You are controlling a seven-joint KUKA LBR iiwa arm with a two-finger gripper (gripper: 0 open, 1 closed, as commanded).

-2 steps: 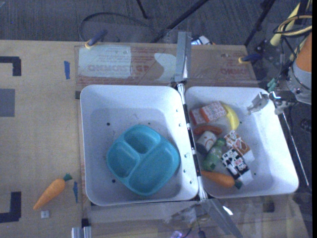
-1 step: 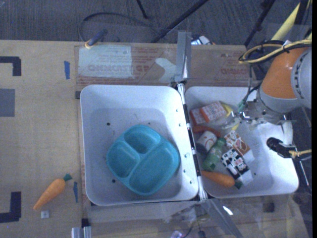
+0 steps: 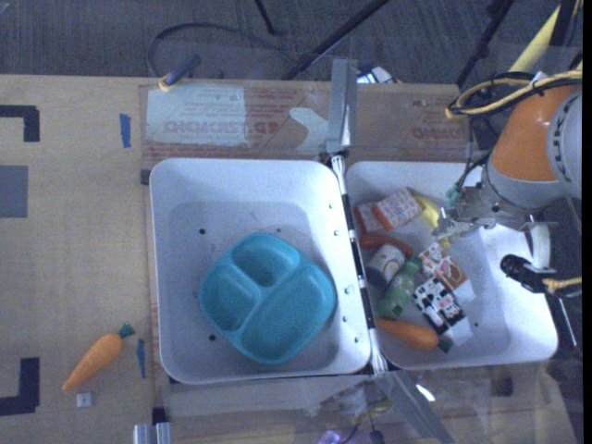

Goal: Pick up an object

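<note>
The right bin holds several toy food items: a red and white box, a yellow piece, a small can, a green bottle, a cow-patterned carton, a patterned packet and an orange carrot. My gripper hangs over the bin's upper middle, just right of the yellow piece and above the patterned packet. Its tips are small and dark against the clutter. I see nothing lifted with it.
The left bin carries a blue divided plate. A second carrot lies on the wooden bench at lower left. The arm's orange band and cables sit over the right bin's far right side.
</note>
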